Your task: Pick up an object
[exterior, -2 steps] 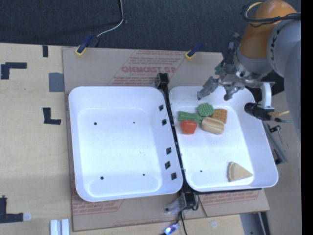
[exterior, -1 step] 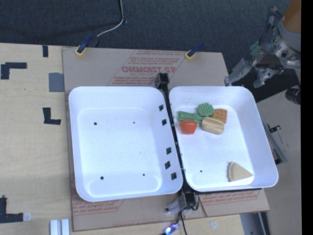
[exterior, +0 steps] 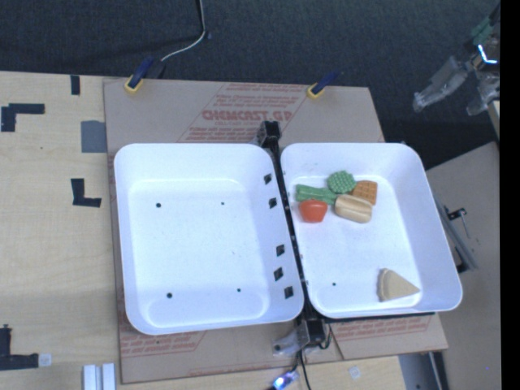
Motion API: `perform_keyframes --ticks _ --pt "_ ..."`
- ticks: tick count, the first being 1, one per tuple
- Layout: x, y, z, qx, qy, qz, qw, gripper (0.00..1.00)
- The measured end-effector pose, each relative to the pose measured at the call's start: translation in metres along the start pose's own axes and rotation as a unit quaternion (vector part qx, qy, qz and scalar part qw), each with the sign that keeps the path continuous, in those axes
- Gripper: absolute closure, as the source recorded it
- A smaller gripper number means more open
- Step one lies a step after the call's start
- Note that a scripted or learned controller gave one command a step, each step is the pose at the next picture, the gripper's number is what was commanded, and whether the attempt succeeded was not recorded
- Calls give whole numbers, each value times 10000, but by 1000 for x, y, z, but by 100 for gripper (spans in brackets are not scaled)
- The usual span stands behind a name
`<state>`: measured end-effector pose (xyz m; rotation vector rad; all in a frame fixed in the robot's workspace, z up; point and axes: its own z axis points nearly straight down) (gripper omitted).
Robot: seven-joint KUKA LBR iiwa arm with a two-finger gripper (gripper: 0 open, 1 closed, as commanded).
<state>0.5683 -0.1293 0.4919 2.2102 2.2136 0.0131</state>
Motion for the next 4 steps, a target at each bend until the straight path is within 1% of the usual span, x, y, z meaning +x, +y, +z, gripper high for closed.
perform_keyframes --ticks 1,2,3,4 --pt "-16 -66 -48 46 9 16 10000 0" --pt "-15 -62 -54 68 5 2 10000 100" --pt "-65 -11 87 141 23 21 9999 100" --pt "-96 -66 94 92 14 27 10000 100"
